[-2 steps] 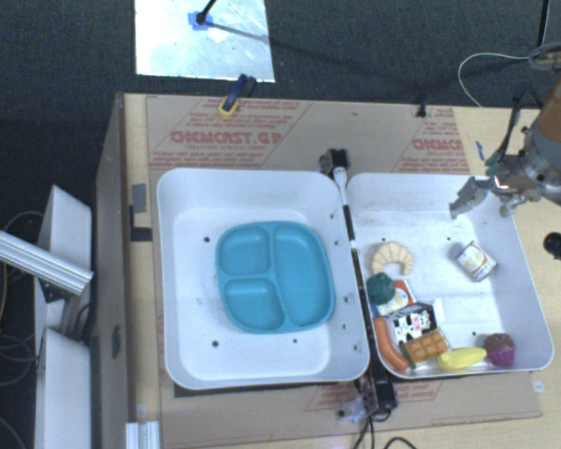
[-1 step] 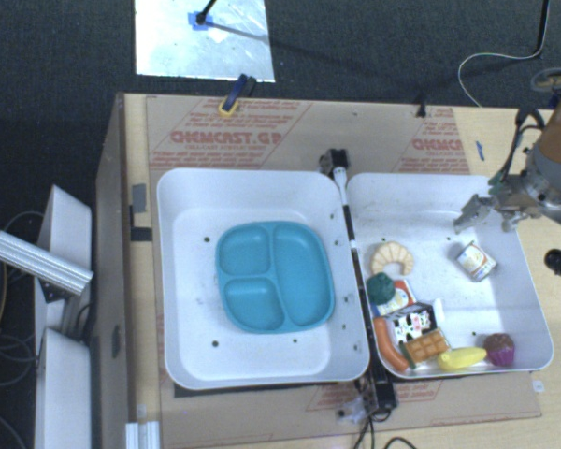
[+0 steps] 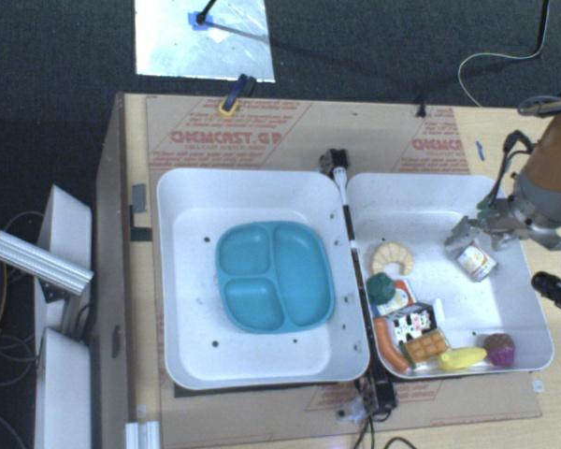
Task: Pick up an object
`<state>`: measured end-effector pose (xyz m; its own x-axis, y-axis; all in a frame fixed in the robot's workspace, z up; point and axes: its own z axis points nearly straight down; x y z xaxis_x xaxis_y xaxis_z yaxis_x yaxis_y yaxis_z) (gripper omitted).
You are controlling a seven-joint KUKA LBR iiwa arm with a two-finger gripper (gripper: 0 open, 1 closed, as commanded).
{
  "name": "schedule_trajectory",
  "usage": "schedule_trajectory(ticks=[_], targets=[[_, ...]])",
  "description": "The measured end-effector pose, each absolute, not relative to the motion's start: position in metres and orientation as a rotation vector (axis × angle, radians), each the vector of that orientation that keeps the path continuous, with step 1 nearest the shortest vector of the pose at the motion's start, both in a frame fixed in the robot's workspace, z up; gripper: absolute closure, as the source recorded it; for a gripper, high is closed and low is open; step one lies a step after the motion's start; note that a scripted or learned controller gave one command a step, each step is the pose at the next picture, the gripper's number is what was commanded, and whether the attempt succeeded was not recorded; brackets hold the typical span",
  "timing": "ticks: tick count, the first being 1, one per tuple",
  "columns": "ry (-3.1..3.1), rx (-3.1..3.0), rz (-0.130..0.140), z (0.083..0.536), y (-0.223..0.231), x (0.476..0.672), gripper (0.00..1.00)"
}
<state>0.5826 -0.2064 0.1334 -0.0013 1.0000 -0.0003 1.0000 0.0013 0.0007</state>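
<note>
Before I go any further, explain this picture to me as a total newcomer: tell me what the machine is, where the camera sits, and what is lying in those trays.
One fixed camera looks down at a slant on a bench with two shallow white bins. The machine at the right is a grey robot arm with an orange band; its hand hangs low in the right bin, right over a small can. I cannot tell whether it grips the can. The left bin holds a blue divided plate. The right bin also holds toy food: a croissant, something green, a carrot, a waffle, a banana and a purple piece.
</note>
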Motion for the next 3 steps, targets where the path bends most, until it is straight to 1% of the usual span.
schedule_trajectory(ticks=[1,2,3], targets=[[2.224,2.215,0.002,0.112,-0.206,0.61,0.0],[2.227,2.217,0.002,0.113,-0.088,0.557,0.0],[2.224,2.216,0.004,0.124,-0.09,0.558,1.0]])
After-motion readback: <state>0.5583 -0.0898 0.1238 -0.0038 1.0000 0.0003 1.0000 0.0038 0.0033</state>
